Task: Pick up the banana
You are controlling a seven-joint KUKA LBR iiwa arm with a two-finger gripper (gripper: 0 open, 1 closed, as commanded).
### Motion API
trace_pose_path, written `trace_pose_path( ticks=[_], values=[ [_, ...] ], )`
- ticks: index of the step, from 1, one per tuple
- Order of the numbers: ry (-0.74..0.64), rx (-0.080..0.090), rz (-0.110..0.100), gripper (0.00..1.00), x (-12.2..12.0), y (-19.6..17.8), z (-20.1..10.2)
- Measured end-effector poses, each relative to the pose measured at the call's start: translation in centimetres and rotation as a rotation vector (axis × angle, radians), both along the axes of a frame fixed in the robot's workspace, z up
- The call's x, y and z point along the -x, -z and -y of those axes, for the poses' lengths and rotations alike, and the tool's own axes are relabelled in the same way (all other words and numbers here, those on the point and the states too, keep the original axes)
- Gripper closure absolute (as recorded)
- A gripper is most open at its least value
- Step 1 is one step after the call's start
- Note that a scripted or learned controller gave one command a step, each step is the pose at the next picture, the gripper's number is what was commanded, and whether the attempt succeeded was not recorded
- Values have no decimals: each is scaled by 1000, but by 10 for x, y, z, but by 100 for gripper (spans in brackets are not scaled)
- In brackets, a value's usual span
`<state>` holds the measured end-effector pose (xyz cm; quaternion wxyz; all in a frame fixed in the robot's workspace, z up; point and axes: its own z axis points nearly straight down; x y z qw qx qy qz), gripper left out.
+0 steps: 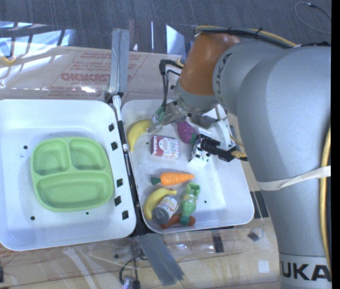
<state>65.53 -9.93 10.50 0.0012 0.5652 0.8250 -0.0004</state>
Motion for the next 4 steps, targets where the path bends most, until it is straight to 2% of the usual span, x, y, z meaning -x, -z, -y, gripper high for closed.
trace_pose_path(
  ticks=[1,2,3,4],
  values=[
    [0,0,0,0,0,0,0],
    [155,1,-2,0,-1,11,4],
    [150,0,0,100,-2,0,3],
    [149,0,0,0,-2,0,3]
  ],
)
